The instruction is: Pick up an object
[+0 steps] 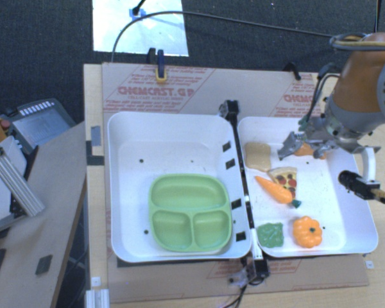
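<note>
White plastic, two shallow bins side by side. Left bin [125,172]: one pale green three-compartment plate [189,212], near the front. Right bin [356,217]: tan bread slice [258,155] at rear left; pizza slice toy [286,178] just in front of it; orange carrot toy [274,189] lying across the pizza's left edge; green leafy piece [270,234] and small orange pumpkin [307,231] at front. Two-finger gripper [301,147] low over the bin's rear, an orange item [303,150] at its tips; grasp state cannot be told.
</note>
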{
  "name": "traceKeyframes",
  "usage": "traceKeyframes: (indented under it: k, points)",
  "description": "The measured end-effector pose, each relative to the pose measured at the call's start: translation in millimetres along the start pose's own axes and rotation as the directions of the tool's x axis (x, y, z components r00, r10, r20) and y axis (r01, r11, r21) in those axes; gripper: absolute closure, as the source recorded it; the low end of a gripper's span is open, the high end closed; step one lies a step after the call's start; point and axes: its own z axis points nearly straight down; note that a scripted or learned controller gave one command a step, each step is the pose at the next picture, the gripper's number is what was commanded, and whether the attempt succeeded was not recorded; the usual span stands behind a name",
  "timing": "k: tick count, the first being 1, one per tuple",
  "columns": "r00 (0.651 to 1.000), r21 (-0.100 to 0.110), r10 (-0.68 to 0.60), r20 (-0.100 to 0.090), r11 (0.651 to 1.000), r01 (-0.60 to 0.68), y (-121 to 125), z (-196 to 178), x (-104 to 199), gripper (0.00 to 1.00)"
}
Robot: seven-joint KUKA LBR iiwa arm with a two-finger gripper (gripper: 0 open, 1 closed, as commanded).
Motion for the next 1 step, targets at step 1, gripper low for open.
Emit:
traceKeyframes:
  k: [1]
  points:
    - [1.0,-0.014,-0.002,0.002,1.0,0.002,2.8,-7.5,0.2,0.0]
